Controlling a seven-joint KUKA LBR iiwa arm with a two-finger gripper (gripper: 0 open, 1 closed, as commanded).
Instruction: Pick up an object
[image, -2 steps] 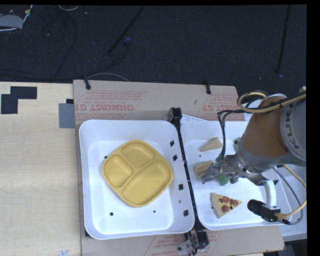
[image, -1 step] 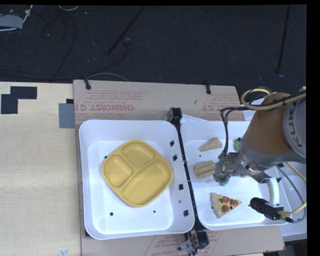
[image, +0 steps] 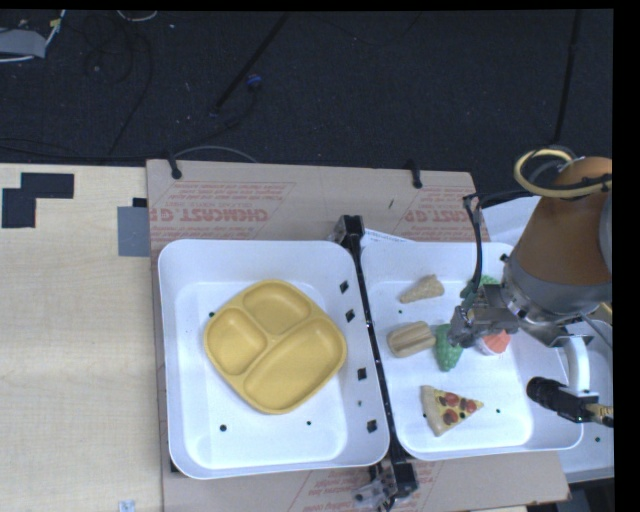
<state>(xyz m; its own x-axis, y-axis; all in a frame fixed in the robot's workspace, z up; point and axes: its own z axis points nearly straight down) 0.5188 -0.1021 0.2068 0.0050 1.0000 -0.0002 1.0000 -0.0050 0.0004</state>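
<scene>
Desk of pale wood seen from above at a slant, with two shallow white bins side by side on cardboard. The left bin holds a yellow plate with three compartments, lying flat near its middle.

The right bin holds several toy foods. A tan wedge lies toward the far side. A tan roll lies near the middle. A pizza slice with red dots lies toward the near edge, well apart from the rest. A green piece sits just right of the roll, and a red and white piece shows just right of that.

The arm, grey with an orange band, reaches in from the right. Its gripper is low over the right bin, right above the green piece and beside the red and white one, seeming to touch or nearly touch both. Whether the gripper is spread or pressed together cannot be told, as its dark tip blends with the pieces beneath. The roll lies just left of the gripper; the wedge is a little farther, up and left.
</scene>
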